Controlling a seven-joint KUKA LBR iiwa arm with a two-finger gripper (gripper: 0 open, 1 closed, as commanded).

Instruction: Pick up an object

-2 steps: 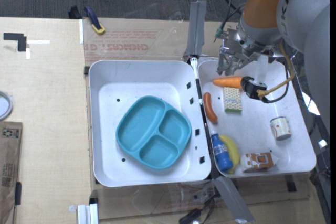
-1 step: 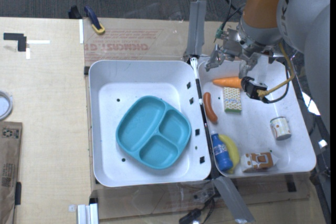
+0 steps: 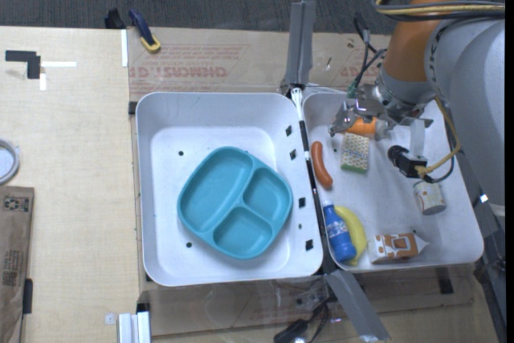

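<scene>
the grey arm with its orange band comes in from the right and hangs over the far end of the right shallow white bin (image 3: 458, 245), and the gripper (image 3: 363, 118) sits low there, close to the bin's far left corner. right under it, a small orange rounded object (image 3: 365, 127) peeks out, touching or nearly touching the gripper's metal parts. whether it is actually between the fingers i cannot tell, and how wide the gripper stands is hidden by the wrist and cables, so that stays an open question.

just on the near side of the orange piece lies a pale speckled sponge-like block (image 3: 355, 153), long axis running towards the bin's near edge. left of that, along the bin's left wall, a red-orange sausage-shaped toy (image 3: 322, 165) lies lengthwise. further down, near the near left corner, a blue bottle (image 3: 338, 233) and a yellow banana (image 3: 352, 229) rest side by side, with a small brown and white carton (image 3: 395, 248) beside them at the near edge. a grey cylinder (image 3: 430, 199) sits near the right wall.

the left white bin (image 3: 152, 132) carries a teal three-compartment plate (image 3: 234, 202).

my read: the orange piece is the target, straight below the gripper, so the coming move turns on a short vertical close-and-lift.
</scene>
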